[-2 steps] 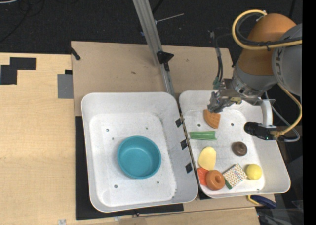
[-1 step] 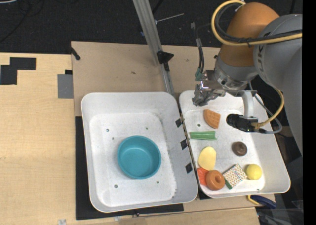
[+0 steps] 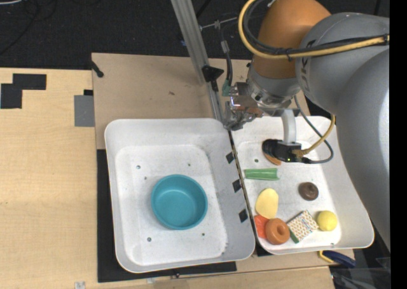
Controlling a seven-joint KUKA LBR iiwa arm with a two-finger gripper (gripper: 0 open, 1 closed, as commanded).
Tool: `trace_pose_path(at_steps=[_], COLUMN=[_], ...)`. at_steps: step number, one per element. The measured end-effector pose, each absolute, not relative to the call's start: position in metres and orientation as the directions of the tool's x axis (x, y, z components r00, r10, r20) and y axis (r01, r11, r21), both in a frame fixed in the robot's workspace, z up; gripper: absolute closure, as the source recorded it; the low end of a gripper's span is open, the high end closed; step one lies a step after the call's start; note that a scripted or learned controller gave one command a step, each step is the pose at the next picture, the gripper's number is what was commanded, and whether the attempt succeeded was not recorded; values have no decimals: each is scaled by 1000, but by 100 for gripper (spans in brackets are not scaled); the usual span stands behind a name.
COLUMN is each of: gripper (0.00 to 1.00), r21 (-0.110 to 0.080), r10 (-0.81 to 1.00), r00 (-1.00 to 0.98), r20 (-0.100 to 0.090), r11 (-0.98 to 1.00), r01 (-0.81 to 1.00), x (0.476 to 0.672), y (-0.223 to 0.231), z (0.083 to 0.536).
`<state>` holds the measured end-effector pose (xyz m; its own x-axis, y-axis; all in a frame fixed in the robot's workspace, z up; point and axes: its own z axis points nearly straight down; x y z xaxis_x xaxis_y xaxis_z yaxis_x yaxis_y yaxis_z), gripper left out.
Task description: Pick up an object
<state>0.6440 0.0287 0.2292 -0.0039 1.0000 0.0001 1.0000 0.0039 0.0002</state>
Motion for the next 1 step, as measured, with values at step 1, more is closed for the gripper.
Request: trace_pose_path(at_steps=[1], gripper=[100], r21=[-1], r10=[1000], r00=[-3], r20=[1], r11=[3], r01=[1000], x=[655], y=[82], z=[220])
